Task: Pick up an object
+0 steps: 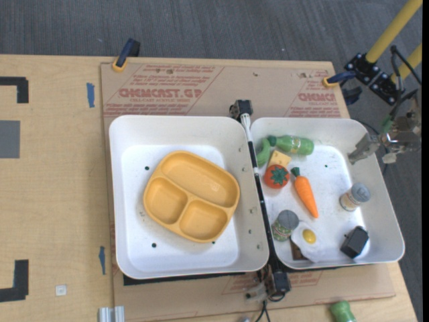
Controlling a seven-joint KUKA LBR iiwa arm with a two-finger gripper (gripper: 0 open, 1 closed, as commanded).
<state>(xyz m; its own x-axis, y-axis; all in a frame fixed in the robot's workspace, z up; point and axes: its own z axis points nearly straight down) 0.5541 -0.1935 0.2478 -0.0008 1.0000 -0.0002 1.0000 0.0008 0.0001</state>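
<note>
- Nearest the camera, a small green plastic item lies on the desk just outside the right bin's front edge.
- Right white bin holds all the small things: a black block-shaped object near its front right corner, and a fried-egg toy with a yellow yolk just beside a small grey-lidded jar.
- An orange plastic carrot with a green top lies at a slant in the middle of that bin, with a red tomato-like toy just beside it and a yellow cheese wedge touching the tomato from behind.
- A green plastic bottle lies on its side along the bin's far wall.
- A small tan can with a grey lid stands near the right wall, apart from the others.
- Left white bin carries a yellow three-compartment plate, tilted in plan.
- The metal end effector sits over the right bin's far right corner, with nothing seen between its fingers; whether it is wide or narrow I cannot tell.
- A cardboard sheet lies under both bins.
</note>
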